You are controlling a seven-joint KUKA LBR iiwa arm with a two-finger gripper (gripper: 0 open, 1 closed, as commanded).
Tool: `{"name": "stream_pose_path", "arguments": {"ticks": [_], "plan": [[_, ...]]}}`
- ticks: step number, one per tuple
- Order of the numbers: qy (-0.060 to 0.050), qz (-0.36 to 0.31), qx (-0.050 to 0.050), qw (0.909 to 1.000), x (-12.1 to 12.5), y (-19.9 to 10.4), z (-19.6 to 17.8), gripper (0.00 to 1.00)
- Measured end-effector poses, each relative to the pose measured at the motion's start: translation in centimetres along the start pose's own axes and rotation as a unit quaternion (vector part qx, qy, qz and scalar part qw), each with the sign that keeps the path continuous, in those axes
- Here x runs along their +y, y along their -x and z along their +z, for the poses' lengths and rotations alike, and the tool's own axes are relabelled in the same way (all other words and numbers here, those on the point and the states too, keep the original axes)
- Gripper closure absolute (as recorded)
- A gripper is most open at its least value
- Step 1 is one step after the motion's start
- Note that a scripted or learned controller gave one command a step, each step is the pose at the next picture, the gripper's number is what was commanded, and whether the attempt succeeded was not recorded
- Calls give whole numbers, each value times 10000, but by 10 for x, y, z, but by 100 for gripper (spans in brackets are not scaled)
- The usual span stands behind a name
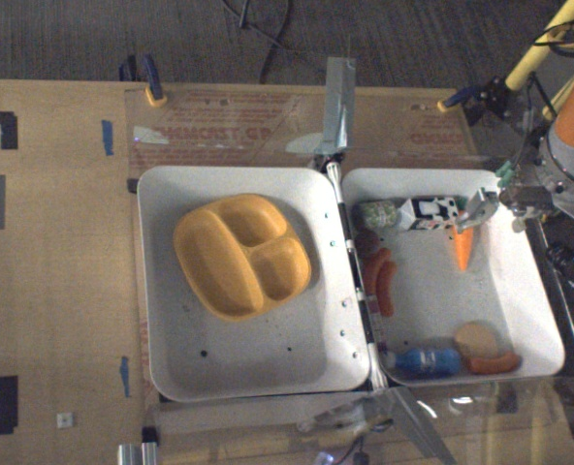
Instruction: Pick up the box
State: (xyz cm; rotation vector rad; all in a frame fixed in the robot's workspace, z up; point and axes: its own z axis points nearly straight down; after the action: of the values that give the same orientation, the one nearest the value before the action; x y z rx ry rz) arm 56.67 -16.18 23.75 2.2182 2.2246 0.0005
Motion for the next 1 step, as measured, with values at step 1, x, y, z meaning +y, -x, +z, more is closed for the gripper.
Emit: {"name": "stream_pose_path", "arguments": {"ticks": [1], "plan": [[-4,218,1,9998,-66,20,97,0]]}}
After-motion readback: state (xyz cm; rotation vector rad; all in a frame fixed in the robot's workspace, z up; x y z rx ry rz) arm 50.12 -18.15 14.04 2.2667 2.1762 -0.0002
